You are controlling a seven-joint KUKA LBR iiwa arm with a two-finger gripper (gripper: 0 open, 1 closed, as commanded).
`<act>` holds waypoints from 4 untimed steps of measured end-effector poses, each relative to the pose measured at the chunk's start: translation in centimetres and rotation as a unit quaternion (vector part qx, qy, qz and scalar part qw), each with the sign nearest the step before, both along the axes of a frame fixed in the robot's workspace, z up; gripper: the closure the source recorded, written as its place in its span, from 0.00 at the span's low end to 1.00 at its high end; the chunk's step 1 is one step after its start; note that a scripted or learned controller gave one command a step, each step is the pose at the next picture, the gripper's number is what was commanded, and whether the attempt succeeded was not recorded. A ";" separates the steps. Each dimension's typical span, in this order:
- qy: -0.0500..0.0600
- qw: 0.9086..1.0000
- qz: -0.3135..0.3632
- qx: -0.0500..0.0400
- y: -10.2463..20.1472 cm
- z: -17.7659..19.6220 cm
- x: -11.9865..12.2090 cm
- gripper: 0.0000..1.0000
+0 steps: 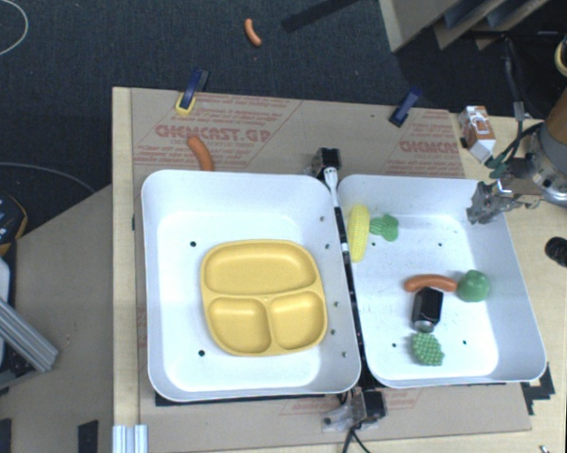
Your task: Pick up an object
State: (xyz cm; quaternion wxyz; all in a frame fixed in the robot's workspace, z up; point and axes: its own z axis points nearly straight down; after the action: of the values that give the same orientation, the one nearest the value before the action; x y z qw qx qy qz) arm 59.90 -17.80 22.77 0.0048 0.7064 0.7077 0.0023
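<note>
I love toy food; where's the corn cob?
The corn cob lies in the right bin, against its left wall, beside a green broccoli piece.

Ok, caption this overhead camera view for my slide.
Gripper over right bin of toy food; yellow tray in left bin.

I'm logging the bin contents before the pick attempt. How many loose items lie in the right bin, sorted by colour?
Green: 3, a piece by the corn, a ball and a bumpy piece
Yellow: 1, the corn
Orange: 1, a sausage
Black: 1, a small can
Total: 6
</note>
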 end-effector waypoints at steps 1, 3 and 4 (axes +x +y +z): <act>0.003 1.000 0.000 0.001 0.0 -0.3 0.1 1.00; 0.007 1.000 0.002 0.003 9.8 -1.3 -1.7 1.00; 0.007 1.000 0.002 0.004 15.8 -1.4 -2.9 1.00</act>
State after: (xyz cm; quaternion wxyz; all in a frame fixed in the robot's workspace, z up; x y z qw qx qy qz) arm 57.00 -1.97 21.37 -0.0025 0.7049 0.7093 0.0003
